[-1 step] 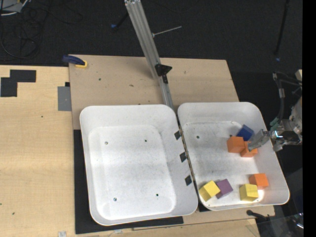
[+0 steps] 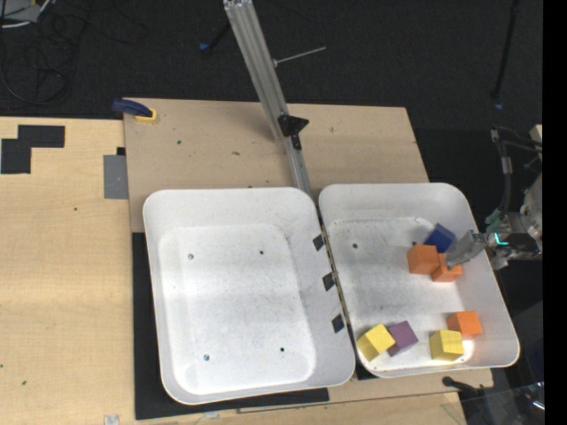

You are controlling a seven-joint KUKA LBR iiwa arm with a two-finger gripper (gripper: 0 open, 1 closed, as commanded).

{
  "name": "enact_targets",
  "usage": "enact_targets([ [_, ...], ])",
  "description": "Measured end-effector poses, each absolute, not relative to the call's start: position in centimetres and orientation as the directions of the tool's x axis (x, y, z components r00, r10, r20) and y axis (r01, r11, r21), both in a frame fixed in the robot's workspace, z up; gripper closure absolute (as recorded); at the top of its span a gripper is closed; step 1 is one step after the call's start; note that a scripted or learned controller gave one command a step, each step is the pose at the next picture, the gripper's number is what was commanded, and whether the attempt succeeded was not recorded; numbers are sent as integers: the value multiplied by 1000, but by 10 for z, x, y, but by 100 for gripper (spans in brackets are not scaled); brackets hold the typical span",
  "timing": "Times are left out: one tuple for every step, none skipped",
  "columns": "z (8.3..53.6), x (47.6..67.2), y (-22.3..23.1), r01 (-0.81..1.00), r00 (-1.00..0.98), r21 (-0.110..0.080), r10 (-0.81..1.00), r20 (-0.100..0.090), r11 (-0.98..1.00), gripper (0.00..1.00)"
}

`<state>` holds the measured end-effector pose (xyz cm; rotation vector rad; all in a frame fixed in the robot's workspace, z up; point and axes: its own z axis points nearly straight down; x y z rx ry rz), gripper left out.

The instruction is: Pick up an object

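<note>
Wood bench (image 2: 62, 264), dark floor (image 2: 115, 34)

A single fixed camera is looking down at a slant from above the bench (image 2: 266, 149), taking in both white bins, the left bin (image 2: 168, 215) and the right bin (image 2: 372, 202), from a moderate distance. It is facing across the bench toward a dark floor beyond, with the arm's end (image 2: 518, 233) entering at the right edge.
</note>
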<state>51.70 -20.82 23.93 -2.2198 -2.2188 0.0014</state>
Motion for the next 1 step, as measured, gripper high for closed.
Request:
enact_targets([
  [190, 524, -203, 1000, -1, -7, 1000, 3, 1, 0],
])
